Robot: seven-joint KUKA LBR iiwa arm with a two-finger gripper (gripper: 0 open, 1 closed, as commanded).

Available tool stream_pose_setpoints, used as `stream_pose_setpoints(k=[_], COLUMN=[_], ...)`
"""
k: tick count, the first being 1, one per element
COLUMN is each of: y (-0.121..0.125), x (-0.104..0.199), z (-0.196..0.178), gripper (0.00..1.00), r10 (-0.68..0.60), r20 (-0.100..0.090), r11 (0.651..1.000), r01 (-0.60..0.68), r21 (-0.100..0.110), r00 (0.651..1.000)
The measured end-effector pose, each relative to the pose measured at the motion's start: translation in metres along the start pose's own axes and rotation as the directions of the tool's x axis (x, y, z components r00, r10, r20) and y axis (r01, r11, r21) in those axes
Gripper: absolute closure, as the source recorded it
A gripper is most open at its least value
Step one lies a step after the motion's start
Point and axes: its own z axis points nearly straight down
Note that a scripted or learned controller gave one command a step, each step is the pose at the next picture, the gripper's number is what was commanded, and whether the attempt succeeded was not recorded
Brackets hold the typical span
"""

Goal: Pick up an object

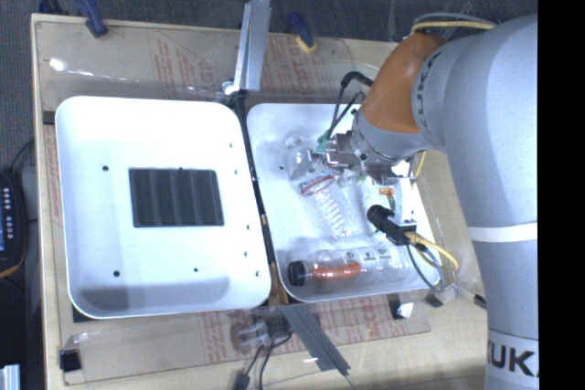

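While the claw [336, 155] hangs over a clear bottle [327, 192] in the right bin [274, 196], I cannot tell its state.

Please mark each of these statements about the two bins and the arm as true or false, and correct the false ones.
1. The arm is over the right bin. True.
2. The left bin has a dark ribbed rectangle on its floor. True.
3. A clear bottle with a dark cap stands upright in the left bin. False: it lies on its side near the front wall of the right bin.
4. The gripper is over the left bin. False: it is low in the right bin, by a clear plastic bottle.
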Motion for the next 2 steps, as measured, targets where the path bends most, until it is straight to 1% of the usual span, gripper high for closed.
stream_pose_setpoints(k=[1,2], y=[0.067,-0.009], x=[0.047,0.038], z=[0.022,0.022], gripper=[0.0,0.0], r10=[-0.133,-0.157], r20=[0.0,0.0], r11=[0.991,0.988], r01=[0.133,0.157], r21=[-0.003,-0.004], r00=[0.991,0.988])
